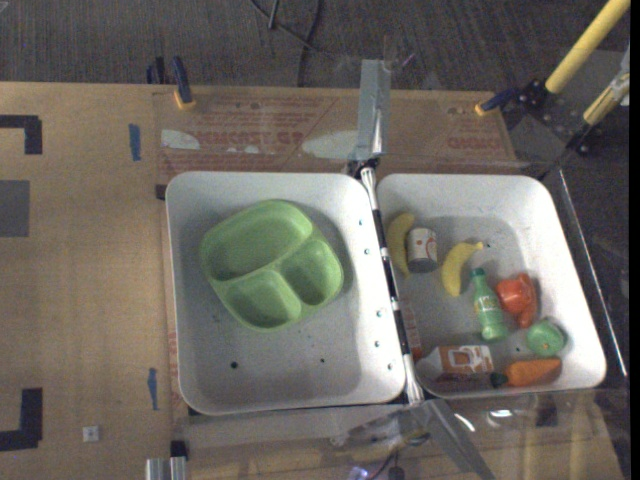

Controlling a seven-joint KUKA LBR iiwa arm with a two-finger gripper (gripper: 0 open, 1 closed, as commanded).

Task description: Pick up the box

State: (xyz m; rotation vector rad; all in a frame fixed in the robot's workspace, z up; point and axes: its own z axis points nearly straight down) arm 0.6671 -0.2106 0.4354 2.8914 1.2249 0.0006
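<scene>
The box (461, 359) lay flat in the right bin (520, 193), hard against that bin's near wall and close to its near-left corner. An orange carrot-like toy (533, 371) sat just beside the box on its right, seemingly touching its end. A green bottle (488, 306) stood just behind it, with an orange cup-shaped piece (516, 295) and a green round toy (546, 338) farther right. Two bananas (459, 265) and a small can (422, 248) were farther back. The left bin (190, 298) held a green divided plate (270, 264).

Gripper state: cannot tell from this view.

Risks, as judged:
- Box was low and flat against the wall; a descending finger would likely strike the bin rim or wall rather than slip beside the box.
- Carrot crowded one end; fingers closing along that axis might catch the carrot too, or push it.
- Bottle close behind; it could be knocked over on approach.
- A flat lie gave little height to pinch; slipping off seemed probable.
</scene>
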